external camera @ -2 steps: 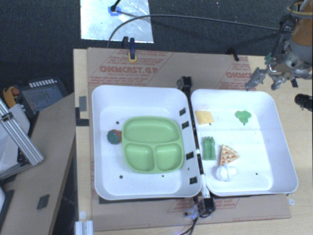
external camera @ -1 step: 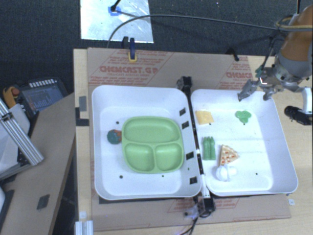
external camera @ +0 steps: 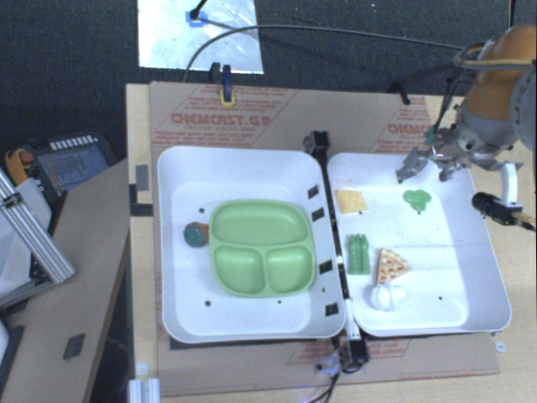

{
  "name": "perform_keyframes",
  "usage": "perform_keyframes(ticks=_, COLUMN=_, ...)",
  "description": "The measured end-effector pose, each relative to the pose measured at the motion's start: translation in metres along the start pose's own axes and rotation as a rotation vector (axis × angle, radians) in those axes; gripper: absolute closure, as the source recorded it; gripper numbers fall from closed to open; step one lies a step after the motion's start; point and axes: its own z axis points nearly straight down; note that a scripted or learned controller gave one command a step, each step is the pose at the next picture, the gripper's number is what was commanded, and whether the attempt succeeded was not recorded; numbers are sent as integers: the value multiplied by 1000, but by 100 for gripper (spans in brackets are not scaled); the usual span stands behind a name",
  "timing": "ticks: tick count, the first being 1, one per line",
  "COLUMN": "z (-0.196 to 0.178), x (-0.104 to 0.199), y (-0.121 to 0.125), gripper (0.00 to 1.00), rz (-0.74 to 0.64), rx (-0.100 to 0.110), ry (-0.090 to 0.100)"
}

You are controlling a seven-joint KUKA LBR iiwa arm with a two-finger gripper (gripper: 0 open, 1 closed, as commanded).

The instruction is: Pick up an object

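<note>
Lying in the right bin (external camera: 482, 250) near its far wall, the small green broccoli-like piece (external camera: 417, 198) is roughly round, with a short stub pointing toward the near edge and no marked long axis. It sits just below and slightly right of the gripper (external camera: 430, 167), apart from it, whose fingers are spread wide with nothing between them. A yellow cheese square (external camera: 351, 201) lies to its left; green asparagus (external camera: 358, 254), a pizza slice (external camera: 390, 265) and a white piece (external camera: 384, 296) lie nearer, well apart, and the left bin (external camera: 180, 225) bears a green divided plate (external camera: 261, 248).
</note>
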Motion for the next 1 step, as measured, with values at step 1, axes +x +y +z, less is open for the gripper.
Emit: perform_keyframes(ticks=1, z=59, x=7, y=5, gripper=0, rz=-1, rx=1, ry=1)
